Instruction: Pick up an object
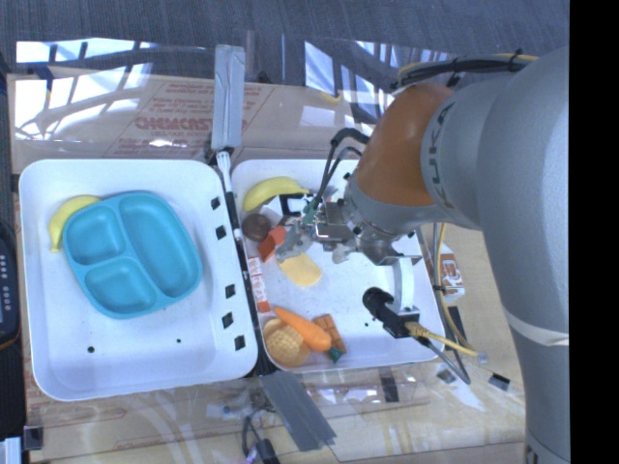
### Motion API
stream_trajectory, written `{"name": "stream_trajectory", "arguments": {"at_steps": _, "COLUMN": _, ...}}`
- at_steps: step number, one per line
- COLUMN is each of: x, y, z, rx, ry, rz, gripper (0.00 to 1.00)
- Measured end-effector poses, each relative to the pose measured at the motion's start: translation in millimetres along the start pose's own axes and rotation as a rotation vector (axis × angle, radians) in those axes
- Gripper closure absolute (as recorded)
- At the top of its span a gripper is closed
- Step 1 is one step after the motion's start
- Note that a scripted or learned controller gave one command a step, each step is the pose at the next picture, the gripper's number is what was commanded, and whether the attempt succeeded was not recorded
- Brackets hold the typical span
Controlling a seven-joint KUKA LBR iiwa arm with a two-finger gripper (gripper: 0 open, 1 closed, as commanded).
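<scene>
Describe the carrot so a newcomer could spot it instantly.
Look in the right bin, along its near edge. The carrot lies there slantwise, overlapping a round tan waffle-like piece. It is the only long, tapered, bright orange item there.

Two bins side by side: the left bin (pixel 39 356) holds a divided plate (pixel 131 251) with a banana (pixel 60 218) tucked at its far-left edge. In the right bin (pixel 406 351), another banana (pixel 271 191) lies at the back and a carrot (pixel 305 329) near the front.
</scene>
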State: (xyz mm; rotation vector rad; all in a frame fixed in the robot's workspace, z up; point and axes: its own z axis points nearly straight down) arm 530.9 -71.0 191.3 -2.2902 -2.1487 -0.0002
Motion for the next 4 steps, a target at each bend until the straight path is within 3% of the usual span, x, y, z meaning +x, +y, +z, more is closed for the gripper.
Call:
{"name": "stream_trajectory", "arguments": {"at_steps": 1, "x": -38, "y": -51, "z": 102, "rx": 0.003, "ry": 0.002, "rz": -0.004, "gripper": 0.00}}
{"name": "stream_trajectory", "arguments": {"at_steps": 2, "x": -30, "y": -53, "z": 100, "rx": 0.008, "ry": 0.002, "rz": -0.147, "gripper": 0.00}}
{"name": "stream_trajectory", "arguments": {"at_steps": 3, "x": -29, "y": -52, "z": 94, "rx": 0.015, "ry": 0.003, "rz": -0.153, "gripper": 1.00}}
{"name": "stream_trajectory", "arguments": {"at_steps": 4, "x": 20, "y": -33, "z": 1, "rx": 0.002, "ry": 0.000, "rz": -0.043, "gripper": 1.00}}
